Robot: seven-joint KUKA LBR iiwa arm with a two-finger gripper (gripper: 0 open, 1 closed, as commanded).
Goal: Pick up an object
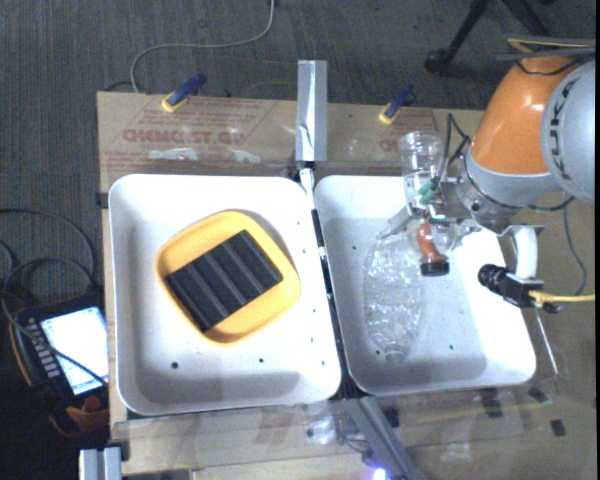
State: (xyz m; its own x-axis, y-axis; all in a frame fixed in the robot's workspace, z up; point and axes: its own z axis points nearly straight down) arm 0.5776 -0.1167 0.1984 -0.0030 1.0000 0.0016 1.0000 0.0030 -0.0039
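- End effector (432,230) low over right bin (500,358), at neck of clear crumpled plastic bottle (393,298); finger opening cannot be told.
- Bottle lies lengthwise in right bin.
- Yellow-and-black dish (229,274) in left bin (140,368).

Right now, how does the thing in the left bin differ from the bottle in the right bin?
The yellow and black object is opaque, broad and flat; the clear plastic bottle is see-through, long and narrow. The object lies apart from the arm; the bottle lies with its reddish cap end right at the hand. Both lie flat, one per white bin.
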